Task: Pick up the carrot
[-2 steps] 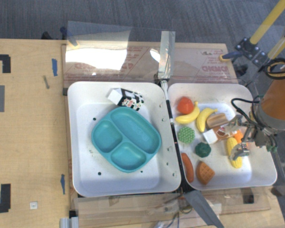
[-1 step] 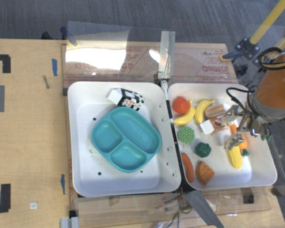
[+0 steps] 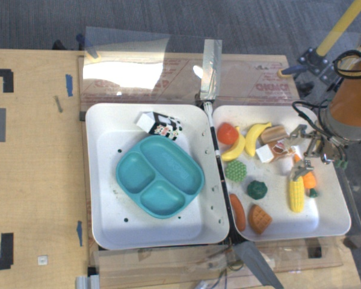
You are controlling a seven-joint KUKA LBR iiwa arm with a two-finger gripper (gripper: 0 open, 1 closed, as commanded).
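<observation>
While the grey arm with its orange band reaches in from the right, its metal end effector hangs low over the right white bin, its thin fingers pointing down beside the carrot; whether they are spread or closed cannot be told from this angle. The carrot, a small orange toy with a green tip, lies on the bin floor just below the end effector, touching the upper end of a ridged yellow corn cob.

To the left of the end effector sit a brown-and-white boxy toy and two curved yellow bananas, with a smooth red tomato beside them. Below these are a knobbly light-green round piece, a darker green lumpy vegetable, a glossy red-brown sausage and a scored orange-brown wedge.

The left white bin, shallow with rounded corners, holds a teal plastic plate split into three compartments, and a small black-and-white carton at the plate's upper edge. Both bins rest on a tabletop of pale wood-grain board, with clear sheeting behind them.
</observation>
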